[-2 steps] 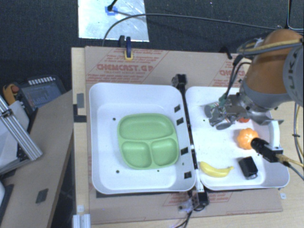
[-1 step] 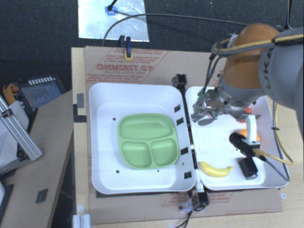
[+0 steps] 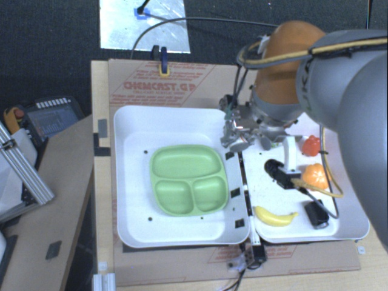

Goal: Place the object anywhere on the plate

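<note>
Camera view: glossy green three-part plate (image 3: 187, 180), curved yellow banana (image 3: 276, 216), metal claw (image 3: 237, 139), its opening unclear.

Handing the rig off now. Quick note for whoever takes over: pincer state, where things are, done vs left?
Pincer: above the divider between the bins, toward their far end; no object visibly held.
Green divided plate: in the left bin, nothing on it.
Banana, orange fruit and small red item: all in the right bin.
Done: nothing placed yet.
Left: grasp one object from the right bin, carry it over and set it on the plate.
</note>
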Robot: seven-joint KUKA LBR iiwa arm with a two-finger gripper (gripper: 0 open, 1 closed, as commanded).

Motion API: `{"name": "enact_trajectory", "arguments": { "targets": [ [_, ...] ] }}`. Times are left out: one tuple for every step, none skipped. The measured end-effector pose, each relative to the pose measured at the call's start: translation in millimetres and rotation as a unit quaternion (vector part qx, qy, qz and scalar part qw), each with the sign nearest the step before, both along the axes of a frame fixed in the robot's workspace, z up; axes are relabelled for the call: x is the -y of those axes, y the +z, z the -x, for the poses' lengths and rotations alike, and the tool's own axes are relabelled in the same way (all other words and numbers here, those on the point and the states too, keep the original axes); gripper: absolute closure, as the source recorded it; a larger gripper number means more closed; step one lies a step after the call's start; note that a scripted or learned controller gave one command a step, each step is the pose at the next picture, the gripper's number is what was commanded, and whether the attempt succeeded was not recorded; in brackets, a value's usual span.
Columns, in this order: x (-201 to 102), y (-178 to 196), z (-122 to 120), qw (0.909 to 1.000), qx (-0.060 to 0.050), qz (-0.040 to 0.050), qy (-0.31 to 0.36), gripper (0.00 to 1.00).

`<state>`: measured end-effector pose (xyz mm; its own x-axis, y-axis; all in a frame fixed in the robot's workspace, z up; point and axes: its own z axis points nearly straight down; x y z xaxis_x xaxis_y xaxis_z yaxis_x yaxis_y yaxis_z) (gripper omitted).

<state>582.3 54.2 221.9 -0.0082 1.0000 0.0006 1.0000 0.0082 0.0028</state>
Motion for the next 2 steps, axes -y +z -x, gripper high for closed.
{"name": "enact_trajectory", "arguments": {
  "targets": [
    [-52.2,10.0,-28.4,1.0000,0.001,-0.0008,0.000,1.00],
    [-86.0,8.0,-60.0,1.0000,0.001,-0.0007,0.000,1.00]
  ]
}}
